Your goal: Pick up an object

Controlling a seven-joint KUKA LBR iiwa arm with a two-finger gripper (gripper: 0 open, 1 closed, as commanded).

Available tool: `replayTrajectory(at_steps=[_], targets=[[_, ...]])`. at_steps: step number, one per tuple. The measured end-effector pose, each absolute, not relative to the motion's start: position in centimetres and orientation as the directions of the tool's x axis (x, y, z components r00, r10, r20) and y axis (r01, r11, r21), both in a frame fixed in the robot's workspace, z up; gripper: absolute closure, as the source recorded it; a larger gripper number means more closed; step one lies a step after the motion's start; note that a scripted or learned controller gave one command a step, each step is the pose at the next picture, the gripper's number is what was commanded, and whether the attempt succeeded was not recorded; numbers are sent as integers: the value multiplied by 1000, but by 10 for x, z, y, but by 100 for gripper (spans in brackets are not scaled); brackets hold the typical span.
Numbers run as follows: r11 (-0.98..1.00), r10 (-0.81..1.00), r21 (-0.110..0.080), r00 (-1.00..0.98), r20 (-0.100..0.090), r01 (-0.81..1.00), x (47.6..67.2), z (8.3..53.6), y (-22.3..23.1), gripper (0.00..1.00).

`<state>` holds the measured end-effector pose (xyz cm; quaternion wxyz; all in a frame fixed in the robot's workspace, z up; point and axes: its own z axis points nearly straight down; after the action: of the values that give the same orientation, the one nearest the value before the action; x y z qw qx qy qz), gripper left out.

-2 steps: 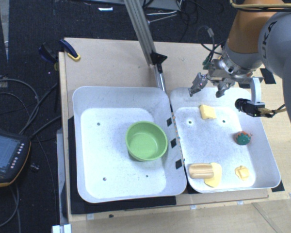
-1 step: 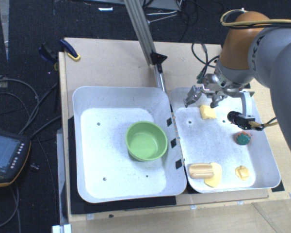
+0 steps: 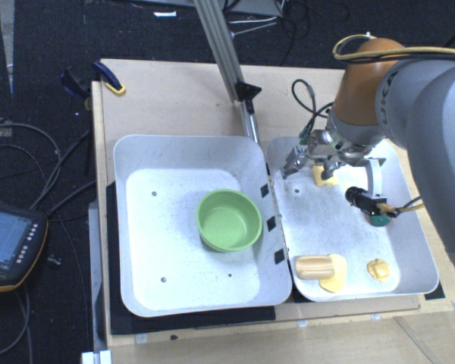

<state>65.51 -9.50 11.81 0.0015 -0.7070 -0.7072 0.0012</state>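
Observation:
My gripper (image 3: pixel 308 162) hangs low over the far left part of the right bin (image 3: pixel 409 226), under the grey arm with the orange band. A small yellow object (image 3: pixel 324 175) lies right beneath it, partly hidden by the gripper, and I cannot tell if they touch. Near the bin's front edge rest a tan roll-shaped object (image 3: pixel 314 266), a flat yellow piece (image 3: pixel 335 283) against it, and a small yellow lump (image 3: pixel 378 269). A green bowl (image 3: pixel 229 220) stands upright in the middle of the left bin (image 3: pixel 152 264).
A slanted metal pole (image 3: pixel 224 48) rises from the bench behind the gap between the bins. Black clips (image 3: pixel 272 222) sit along the shared bin edge. The bench edge runs just in front of both bins.

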Motion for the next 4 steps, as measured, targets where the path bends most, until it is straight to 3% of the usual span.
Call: replayTrajectory(at_steps=[1, 3, 4], targets=[[0, 1000, 1, 0, 0, 1000, 656, 131, -95, 100], [0, 1000, 5, 0, 0, 1000, 660, 243, -100, 100], [4, 1000, 0, -4, 1, 1000, 652, 240, -53, 100]])
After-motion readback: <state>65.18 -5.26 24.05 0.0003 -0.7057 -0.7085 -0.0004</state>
